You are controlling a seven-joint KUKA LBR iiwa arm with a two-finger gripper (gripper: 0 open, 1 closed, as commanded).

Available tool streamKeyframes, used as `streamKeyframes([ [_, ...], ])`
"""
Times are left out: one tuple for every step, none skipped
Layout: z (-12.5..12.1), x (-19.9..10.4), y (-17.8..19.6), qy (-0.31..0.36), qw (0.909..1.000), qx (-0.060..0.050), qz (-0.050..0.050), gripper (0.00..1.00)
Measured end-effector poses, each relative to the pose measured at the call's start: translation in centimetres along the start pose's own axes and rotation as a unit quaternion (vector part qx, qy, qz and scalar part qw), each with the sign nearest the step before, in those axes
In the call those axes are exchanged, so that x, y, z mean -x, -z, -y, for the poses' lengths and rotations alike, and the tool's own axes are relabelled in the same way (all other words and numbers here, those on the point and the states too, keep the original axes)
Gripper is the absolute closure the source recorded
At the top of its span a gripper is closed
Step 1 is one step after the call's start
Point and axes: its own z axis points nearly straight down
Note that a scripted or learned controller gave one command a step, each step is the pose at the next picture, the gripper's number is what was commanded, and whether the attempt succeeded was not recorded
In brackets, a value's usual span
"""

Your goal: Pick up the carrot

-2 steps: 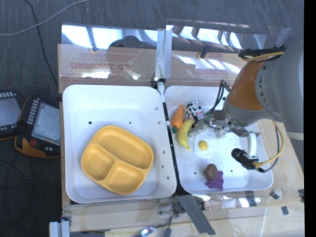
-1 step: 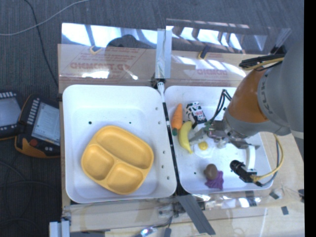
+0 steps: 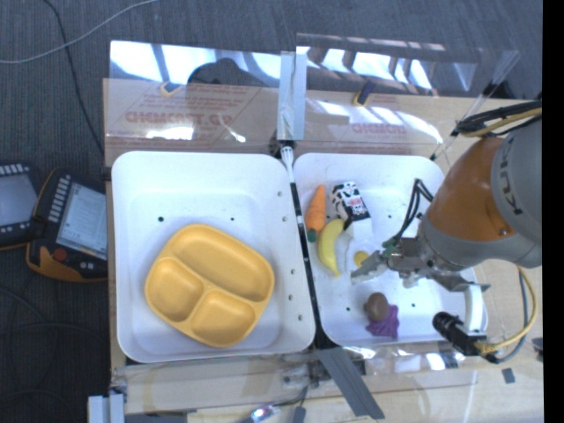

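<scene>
The orange carrot (image 3: 315, 208) lies in the right bin (image 3: 401, 170), close to its left wall, pointing along the wall. A yellow banana (image 3: 330, 245) lies just right of the carrot's near end. My gripper (image 3: 368, 267) hangs over the middle of the right bin, to the right of the banana and a short way off the carrot. It sits beside a small yellow piece (image 3: 361, 257). I see nothing held in it.
A black-and-white toy (image 3: 350, 201) lies right of the carrot. A brown ball (image 3: 377, 305) and a purple toy (image 3: 384, 326) sit near the right bin's front. The left bin (image 3: 141, 183) holds a yellow divided plate (image 3: 209, 283). The arm's orange band (image 3: 471, 196) covers the bin's right side.
</scene>
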Motion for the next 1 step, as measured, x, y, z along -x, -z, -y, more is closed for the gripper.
streamKeyframes([
  [-4.36, 0.78, 0.35, 0.073, 0.9974, 0.001, 0.000, 0.00],
])
